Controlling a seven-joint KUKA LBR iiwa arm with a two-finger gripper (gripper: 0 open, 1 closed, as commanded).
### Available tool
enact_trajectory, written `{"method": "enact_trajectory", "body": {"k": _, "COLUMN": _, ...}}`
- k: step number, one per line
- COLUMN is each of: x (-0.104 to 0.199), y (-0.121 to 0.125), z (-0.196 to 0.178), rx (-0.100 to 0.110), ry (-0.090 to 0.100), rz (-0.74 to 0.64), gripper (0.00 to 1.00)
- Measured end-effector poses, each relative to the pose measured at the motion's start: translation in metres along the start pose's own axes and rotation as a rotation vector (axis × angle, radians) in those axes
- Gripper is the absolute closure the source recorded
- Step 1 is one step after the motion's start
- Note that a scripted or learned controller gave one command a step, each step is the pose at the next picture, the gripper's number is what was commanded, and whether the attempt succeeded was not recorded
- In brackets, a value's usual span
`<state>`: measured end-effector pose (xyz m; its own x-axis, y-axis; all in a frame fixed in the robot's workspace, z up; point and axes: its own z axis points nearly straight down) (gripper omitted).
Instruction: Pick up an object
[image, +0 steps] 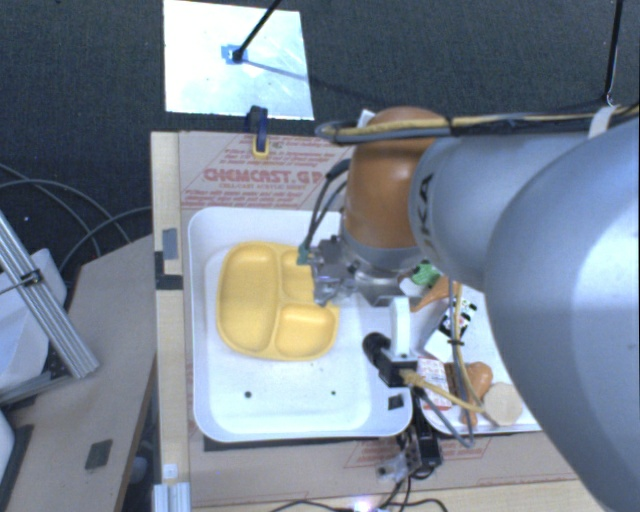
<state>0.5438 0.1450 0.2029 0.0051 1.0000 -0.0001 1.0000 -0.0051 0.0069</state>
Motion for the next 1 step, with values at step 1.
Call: {"method": "enact_trajectory", "body": {"k": 1, "x": -0.0658, "y": -0.0302, "z": 0.0033, "rx": 0.009, "ry": -0.001, "rz": 0.000, "gripper": 1.00}}
